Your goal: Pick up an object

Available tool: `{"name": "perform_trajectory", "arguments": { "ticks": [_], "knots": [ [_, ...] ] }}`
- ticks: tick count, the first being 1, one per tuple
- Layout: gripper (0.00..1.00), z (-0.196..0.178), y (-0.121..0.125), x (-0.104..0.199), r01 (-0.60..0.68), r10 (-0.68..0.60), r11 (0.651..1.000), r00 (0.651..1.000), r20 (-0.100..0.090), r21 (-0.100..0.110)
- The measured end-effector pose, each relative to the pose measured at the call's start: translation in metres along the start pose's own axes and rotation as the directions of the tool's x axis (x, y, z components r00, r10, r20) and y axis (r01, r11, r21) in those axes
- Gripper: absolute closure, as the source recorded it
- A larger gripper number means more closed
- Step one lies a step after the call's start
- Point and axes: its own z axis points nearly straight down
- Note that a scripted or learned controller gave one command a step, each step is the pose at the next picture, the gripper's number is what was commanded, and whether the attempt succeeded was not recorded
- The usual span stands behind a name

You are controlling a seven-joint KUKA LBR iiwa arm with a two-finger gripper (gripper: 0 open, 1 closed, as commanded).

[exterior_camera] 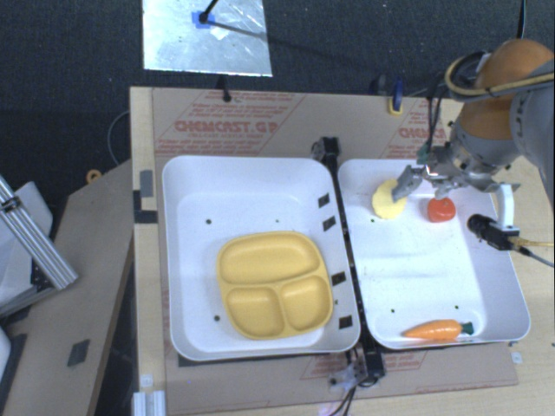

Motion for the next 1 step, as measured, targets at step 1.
{"name": "perform_trajectory", "arguments": {
  "ticks": [1],
  "knots": [
    [0.0,0.0425,0.0031,0.0043,0.001,-0.001,1.0,1.0,-0.001,0.001]
  ]
}}
